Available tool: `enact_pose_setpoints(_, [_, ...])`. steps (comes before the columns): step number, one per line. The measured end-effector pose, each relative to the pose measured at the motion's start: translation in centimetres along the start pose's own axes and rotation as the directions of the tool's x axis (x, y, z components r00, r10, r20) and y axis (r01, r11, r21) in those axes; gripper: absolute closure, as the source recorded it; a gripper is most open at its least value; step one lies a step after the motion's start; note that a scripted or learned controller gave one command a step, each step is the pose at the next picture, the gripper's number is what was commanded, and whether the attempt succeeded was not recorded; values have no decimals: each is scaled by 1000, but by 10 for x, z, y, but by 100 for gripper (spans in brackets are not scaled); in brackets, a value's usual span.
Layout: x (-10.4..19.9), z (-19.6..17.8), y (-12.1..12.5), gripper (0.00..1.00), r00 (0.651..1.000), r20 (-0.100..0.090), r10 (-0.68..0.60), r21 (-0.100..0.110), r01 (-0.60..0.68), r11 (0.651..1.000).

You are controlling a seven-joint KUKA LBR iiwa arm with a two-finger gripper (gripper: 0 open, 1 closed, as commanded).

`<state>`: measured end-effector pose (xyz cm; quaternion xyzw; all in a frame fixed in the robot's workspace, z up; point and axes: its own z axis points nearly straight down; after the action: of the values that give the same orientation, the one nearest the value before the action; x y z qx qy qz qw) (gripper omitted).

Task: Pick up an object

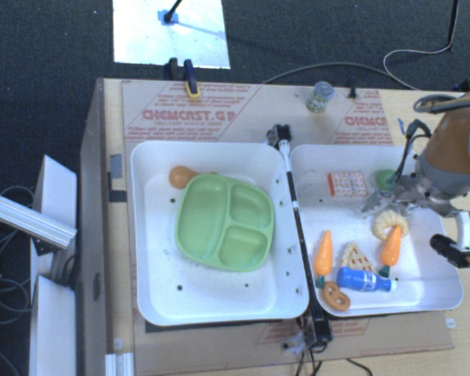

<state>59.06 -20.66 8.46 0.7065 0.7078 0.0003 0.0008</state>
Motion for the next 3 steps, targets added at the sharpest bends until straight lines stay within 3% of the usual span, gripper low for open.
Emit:
enact_pose_setpoints(1, [20,0,54,0,1000,-1,-2,0,2,1000])
enact_pose_setpoints(2, [0,0,1,0,1000,1,0,0,0,1000])
enact_pose_setpoints(3, [0,0,-38,0,1000,0,1,0,-1,1000])
